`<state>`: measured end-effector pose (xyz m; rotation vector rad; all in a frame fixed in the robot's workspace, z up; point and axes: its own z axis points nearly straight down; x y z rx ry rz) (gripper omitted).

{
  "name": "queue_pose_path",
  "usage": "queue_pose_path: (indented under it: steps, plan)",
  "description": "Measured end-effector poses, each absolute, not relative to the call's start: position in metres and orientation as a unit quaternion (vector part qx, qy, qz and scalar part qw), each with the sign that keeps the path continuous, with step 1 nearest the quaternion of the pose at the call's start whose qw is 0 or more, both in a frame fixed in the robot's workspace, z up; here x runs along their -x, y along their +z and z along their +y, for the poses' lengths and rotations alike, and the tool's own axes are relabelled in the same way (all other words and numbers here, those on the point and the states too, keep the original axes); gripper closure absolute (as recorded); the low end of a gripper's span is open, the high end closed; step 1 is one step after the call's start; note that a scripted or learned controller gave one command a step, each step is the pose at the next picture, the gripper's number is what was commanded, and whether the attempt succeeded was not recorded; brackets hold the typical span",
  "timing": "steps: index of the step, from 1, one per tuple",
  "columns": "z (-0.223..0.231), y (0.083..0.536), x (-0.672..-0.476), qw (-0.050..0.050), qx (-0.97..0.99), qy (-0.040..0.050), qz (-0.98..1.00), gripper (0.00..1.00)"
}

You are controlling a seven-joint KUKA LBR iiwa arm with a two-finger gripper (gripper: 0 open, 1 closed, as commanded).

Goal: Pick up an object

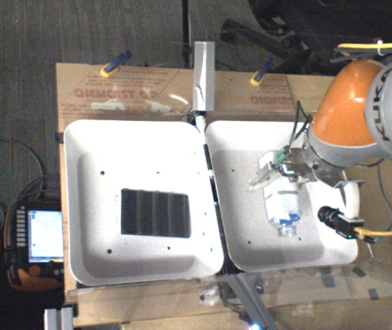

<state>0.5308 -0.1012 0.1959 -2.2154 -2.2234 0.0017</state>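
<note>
The big grey and orange arm is reaching into the right bin from the three o'clock side. Its claw is hanging low over the bin, a little past the middle toward twelve o'clock.

A clear plastic bottle with a bit of blue on it is lying on its side on the floor of that bin. It is sitting just beside the claw, at about six o'clock from it, with its neck pointing on toward six o'clock. The top end of the bottle is right under the claw's parts, so close that I am not able to say if they are touching.

I think the arm is working on the grabbing step, lining itself up over the bottle. I cannot tell if the claw is wide apart or squeezed together, because the metal bits and wires are hiding it. Nothing is looking lifted yet.

Next, I am guessing the claw needs to slide a bit toward six o'clock, drop down around the bottle's middle, squeeze, and go up.

The left bin is holding a dark ribbed pad, well apart from all this.
</note>
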Motion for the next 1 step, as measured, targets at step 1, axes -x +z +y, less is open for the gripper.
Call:
queue_pose_path:
  steps: [1]
  plan:
    - [-0.1464, 0.1489, -0.5108, 0.001, 0.686, 0.0007, -0.728, 0.0]
